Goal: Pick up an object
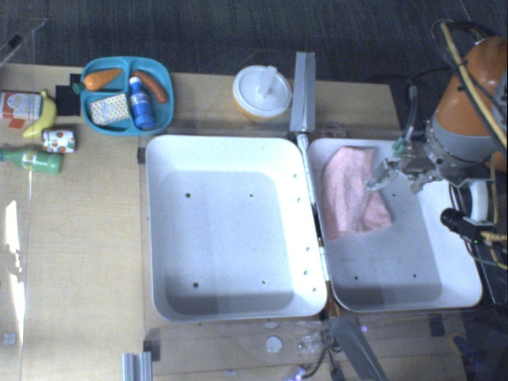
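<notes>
A: Looking for the cloth?

B: Found in the right bin, bunched along its left wall and up toward its far edge. Pink, rumpled, lying flat on the bin floor.

A: And the tool?

B: Hangs over the same bin, just beside the cloth's right edge, nearer the far end of it. Reaches in from the tabletop's right side. Open or closed: cannot tell at this slant. Touching the fabric or just above it: cannot tell either.

A: Which way to go, then?

B: Toward the bin's left wall, only a slight shift, then down. Probably best aimed at the thicker fold near the middle.

A: Long axis?

B: Runs from the bin's far edge toward its near edge. Likely best taken across, with a left-to-right pinch.

A: Held yet?

B: Judged not; no fabric seen lifted off the bin floor.
</notes>
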Action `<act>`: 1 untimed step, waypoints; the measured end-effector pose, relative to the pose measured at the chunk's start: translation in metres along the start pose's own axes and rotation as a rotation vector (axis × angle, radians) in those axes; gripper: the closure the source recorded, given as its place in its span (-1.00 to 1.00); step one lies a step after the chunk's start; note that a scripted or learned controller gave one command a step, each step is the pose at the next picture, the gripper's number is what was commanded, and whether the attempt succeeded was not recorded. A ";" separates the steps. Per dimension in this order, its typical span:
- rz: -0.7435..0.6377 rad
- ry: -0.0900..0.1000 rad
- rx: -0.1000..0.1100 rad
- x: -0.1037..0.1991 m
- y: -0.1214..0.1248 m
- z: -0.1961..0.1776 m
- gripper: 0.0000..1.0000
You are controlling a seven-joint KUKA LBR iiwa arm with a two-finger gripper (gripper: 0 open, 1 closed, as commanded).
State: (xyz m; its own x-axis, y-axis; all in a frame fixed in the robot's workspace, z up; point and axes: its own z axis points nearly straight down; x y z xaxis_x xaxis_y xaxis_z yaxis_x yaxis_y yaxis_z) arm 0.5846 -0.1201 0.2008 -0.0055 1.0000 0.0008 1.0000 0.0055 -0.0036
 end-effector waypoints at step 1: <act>-0.147 -0.001 -0.009 0.017 0.022 0.106 -1.00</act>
State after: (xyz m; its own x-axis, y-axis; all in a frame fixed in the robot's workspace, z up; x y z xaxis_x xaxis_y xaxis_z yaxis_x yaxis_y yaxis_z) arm 0.6060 -0.1027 0.0947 -0.1520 0.9884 -0.0007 0.9884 0.1520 0.0059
